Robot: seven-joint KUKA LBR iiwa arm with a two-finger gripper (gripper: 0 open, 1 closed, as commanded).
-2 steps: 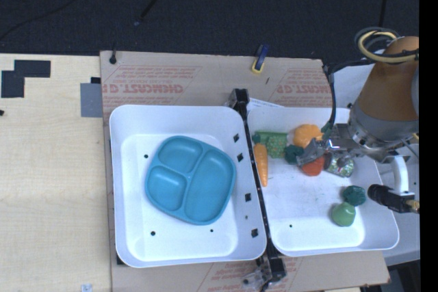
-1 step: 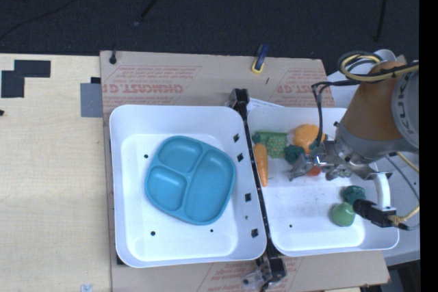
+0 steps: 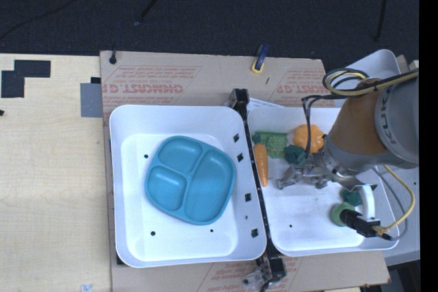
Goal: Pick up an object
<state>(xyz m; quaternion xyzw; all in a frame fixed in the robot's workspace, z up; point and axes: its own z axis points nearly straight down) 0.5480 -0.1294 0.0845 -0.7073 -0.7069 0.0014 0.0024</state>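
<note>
Orange in colour, a carrot-shaped toy (image 3: 261, 163) lay lengthwise against the left wall of the right bin (image 3: 308, 239), just below a green leafy toy (image 3: 274, 142). A round orange toy (image 3: 309, 137) sat further right near the bin's back, partly behind the arm. A dark teal piece (image 3: 295, 154) lay just below it, and a green and teal item (image 3: 340, 213) rested near the bin's right side, close to a black and white fitting (image 3: 364, 215).

The end effector (image 3: 291, 179) was low over the floor of the right bin, right of the carrot-shaped toy and apart from it. Its grey fingers (image 3: 282, 182) pointed left; whether they were spread or pressed together could not be told, and no object was visible between them. The grey arm with its orange band (image 3: 356, 130) reached in from the right above the bin.

The left bin (image 3: 130, 229) held a blue divided plate (image 3: 190, 178), set near its centre. Both bins sat on brown cardboard (image 3: 178, 82) on the counter (image 3: 48, 174).
</note>
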